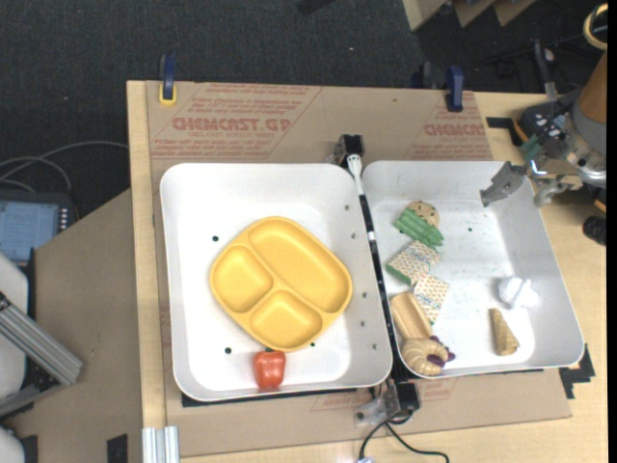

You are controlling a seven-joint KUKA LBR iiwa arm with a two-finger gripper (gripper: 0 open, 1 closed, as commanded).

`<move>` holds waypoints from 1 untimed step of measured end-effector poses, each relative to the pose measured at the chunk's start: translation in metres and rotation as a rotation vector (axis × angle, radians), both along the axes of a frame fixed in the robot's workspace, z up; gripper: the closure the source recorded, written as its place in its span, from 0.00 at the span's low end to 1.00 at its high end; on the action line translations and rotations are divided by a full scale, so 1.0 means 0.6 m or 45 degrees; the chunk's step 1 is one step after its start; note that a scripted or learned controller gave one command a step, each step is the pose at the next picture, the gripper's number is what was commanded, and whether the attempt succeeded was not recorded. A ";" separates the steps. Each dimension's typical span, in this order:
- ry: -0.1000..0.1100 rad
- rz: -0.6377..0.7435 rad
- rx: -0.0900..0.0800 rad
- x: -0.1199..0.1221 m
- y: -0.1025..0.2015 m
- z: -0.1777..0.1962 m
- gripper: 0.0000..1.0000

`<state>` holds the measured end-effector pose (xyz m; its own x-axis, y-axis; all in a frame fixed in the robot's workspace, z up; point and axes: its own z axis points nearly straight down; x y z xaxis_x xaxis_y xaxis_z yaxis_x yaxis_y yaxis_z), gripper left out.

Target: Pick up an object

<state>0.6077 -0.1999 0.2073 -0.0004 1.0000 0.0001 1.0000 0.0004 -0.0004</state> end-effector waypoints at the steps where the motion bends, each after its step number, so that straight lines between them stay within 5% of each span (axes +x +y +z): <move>1: 0.014 -0.003 0.004 -0.019 -0.018 -0.189 0.00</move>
<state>0.5961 -0.2107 0.0937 0.0019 1.0000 0.0031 0.9999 -0.0018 -0.0111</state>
